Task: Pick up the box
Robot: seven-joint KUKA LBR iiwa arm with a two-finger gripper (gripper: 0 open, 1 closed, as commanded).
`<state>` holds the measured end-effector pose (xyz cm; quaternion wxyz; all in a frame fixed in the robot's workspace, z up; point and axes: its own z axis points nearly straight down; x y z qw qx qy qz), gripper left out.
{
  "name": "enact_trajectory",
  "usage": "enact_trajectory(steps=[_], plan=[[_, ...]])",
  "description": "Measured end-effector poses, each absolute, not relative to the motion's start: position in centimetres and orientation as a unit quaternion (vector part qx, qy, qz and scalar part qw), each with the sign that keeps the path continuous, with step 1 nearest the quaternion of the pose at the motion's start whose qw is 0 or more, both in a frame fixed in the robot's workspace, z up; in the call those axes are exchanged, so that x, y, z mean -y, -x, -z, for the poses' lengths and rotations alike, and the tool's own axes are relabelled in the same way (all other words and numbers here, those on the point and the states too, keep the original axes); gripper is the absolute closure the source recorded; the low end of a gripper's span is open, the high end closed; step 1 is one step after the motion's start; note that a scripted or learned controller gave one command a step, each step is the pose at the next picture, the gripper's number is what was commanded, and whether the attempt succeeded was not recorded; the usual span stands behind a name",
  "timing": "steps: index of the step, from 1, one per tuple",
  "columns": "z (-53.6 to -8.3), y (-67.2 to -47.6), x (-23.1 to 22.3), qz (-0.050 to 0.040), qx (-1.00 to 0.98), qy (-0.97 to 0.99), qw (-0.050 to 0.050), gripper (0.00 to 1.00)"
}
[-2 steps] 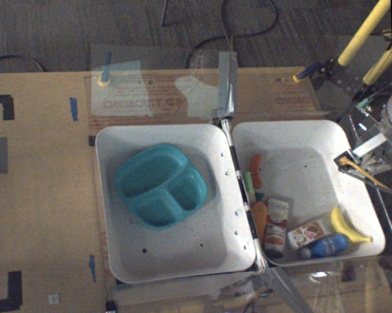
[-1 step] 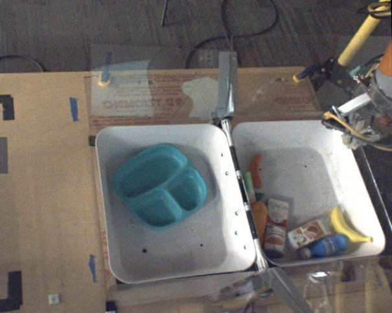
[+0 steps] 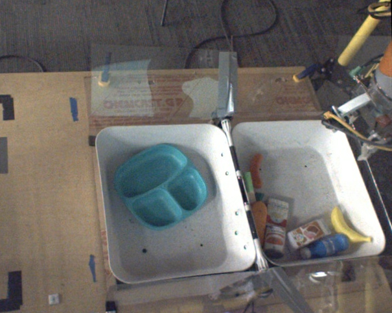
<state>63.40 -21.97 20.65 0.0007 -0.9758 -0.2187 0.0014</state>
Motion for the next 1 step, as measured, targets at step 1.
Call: enact_trajectory(steps=[1], plan=[[-14.02,-59.20,17.20,-0.0022,0.188,0.982,0.002,0.00]])
